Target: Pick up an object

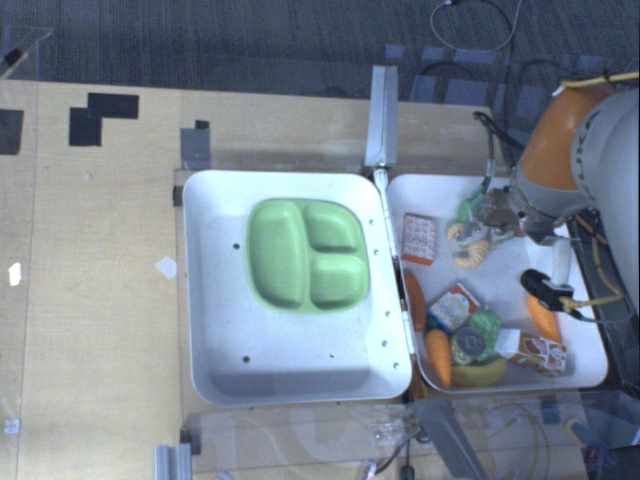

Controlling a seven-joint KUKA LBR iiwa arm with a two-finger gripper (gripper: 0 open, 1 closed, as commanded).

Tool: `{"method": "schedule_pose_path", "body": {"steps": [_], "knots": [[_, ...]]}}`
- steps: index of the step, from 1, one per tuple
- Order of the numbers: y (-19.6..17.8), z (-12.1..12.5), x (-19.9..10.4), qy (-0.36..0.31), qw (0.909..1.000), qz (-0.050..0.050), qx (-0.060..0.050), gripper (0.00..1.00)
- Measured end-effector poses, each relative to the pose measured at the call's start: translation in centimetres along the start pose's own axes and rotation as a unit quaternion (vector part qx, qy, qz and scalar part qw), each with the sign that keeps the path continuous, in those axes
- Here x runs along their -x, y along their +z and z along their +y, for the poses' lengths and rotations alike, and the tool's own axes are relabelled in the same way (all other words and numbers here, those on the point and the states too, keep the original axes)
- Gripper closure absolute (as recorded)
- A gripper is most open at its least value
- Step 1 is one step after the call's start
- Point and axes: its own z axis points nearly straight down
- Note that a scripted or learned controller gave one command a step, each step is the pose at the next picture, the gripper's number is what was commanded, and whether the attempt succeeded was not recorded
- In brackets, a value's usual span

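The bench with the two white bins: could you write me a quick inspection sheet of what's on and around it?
Surface: wooden bench bearing two shallow white bins side by side.
Job's things: right bin holds small items, among them a red-and-white card, a carrot, a can and a banana.
Clutter: left bin holds a green divided tray.
Grippers: gripper low over the right bin's far end, beside a pale ridged piece; finger state unclear.
Cables: black cable loops on the floor beyond the bench.
Surroundings: dark carpet; black tape marks on the bench.
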Motion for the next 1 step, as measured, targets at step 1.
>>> {"method": "schedule_pose_path", "body": {"steps": [1], "knots": [[-13.36,4.46,-6.93,-0.033,0.9994,0.001,-0.004,1.00]]}}
